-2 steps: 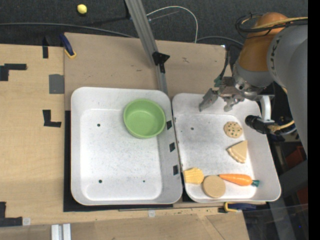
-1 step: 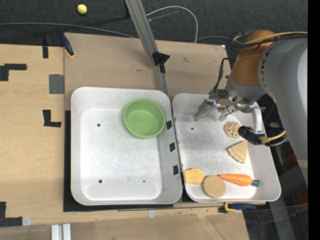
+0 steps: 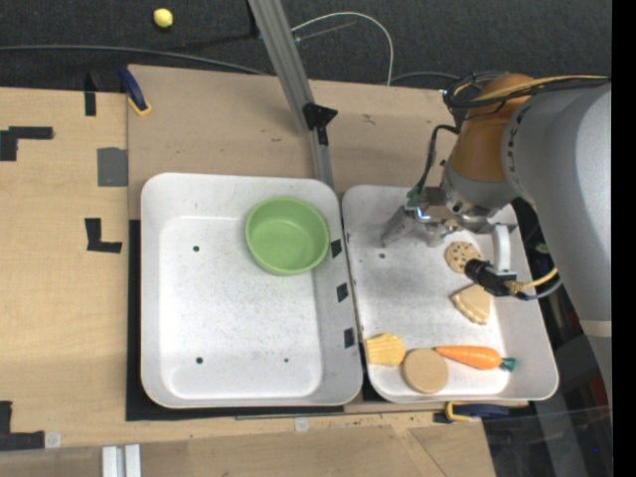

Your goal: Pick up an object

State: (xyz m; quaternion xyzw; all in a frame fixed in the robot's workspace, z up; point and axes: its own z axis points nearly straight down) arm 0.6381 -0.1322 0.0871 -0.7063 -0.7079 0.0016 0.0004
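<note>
My gripper [image 3: 417,233] hangs over the far part of the right bin [image 3: 397,286], open, with nothing between its fingers. One dark finger [image 3: 394,231] slants out to the left above bare bin floor. Just right of the gripper lies a speckled round cookie [image 3: 458,256]. A tan pastry piece [image 3: 473,305] is below it. Along the near edge sit a yellow wedge [image 3: 385,349], a round tan disc [image 3: 425,371] and an orange carrot [image 3: 470,358]. A green bowl [image 3: 287,235] stands in the left bin [image 3: 199,306], well away from the gripper.
The grey arm with its orange band [image 3: 487,147] covers the right bin's far right corner. A slanted metal pole [image 3: 288,68] crosses the bench behind the bins. A small yellow ball [image 3: 163,17] lies on the dark floor beyond the bench.
</note>
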